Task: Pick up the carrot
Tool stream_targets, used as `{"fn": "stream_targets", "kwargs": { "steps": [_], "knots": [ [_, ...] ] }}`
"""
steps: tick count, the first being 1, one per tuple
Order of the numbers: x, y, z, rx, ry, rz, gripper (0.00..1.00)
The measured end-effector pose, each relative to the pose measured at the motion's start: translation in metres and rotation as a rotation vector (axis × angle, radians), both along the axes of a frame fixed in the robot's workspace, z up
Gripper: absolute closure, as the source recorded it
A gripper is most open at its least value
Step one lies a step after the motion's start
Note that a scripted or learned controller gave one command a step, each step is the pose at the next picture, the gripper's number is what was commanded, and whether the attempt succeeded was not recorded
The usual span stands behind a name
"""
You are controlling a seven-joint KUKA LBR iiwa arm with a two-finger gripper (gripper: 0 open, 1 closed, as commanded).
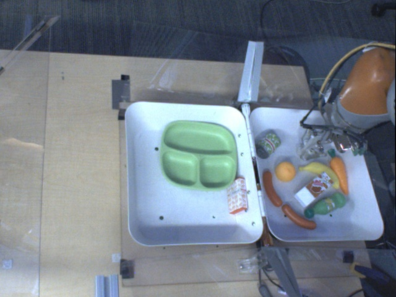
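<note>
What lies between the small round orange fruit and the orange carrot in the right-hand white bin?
In the camera view, a curved yellow banana lies between the round orange fruit and the orange carrot, in the right white bin.

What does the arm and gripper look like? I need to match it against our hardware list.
The arm shows a rounded orange band over grey housing, with a yellow cable arcing along it. The gripper is a metallic, silvery assembly with dark wires around it; finer detail is too blurred to tell.
</note>
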State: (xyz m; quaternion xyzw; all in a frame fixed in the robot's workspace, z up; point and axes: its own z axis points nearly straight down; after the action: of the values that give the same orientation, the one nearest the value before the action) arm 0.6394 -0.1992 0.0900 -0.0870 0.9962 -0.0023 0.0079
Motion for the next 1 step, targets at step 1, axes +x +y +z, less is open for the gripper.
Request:
{"fn": "stream_targets", "kwargs": {
  "steps": [1],
  "knots": [
    [0.0339,0.0170,-0.0011,0.000,0.001,0.175,1.00]
  ]
}}
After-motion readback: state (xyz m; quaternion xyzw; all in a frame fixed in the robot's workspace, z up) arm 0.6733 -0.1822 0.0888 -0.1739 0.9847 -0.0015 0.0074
